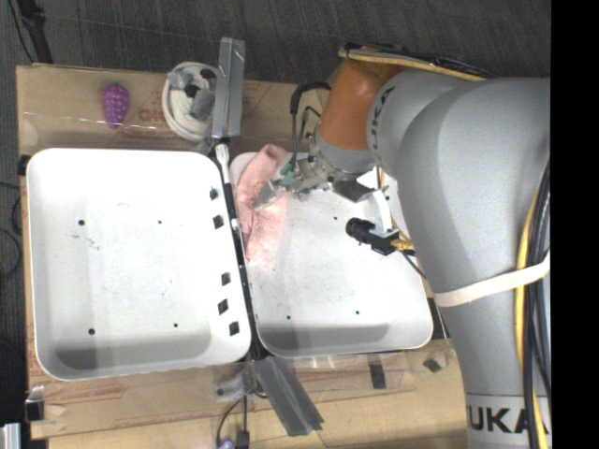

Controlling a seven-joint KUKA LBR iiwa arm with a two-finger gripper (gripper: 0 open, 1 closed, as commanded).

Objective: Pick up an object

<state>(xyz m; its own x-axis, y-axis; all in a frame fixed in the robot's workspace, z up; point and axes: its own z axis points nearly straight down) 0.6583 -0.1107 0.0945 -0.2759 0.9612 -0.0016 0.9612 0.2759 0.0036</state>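
A pale pink cloth (260, 211) lies crumpled along the left wall of the right bin (374, 335), reaching up to its far left corner. My gripper (285, 178) hangs below the orange wrist band, right at the cloth's upper right edge and seemingly touching it. The fingers are small and merge with the cloth, so their state is unclear. The grey arm covers the right bin's far right part.
The left bin (122, 344) sits beside the right one, split by a central divider with black clips. Behind the bins on the bench are a purple object (115, 104) and a white coiled item (190, 99). A black part (371, 234) juts from the arm over the right bin.
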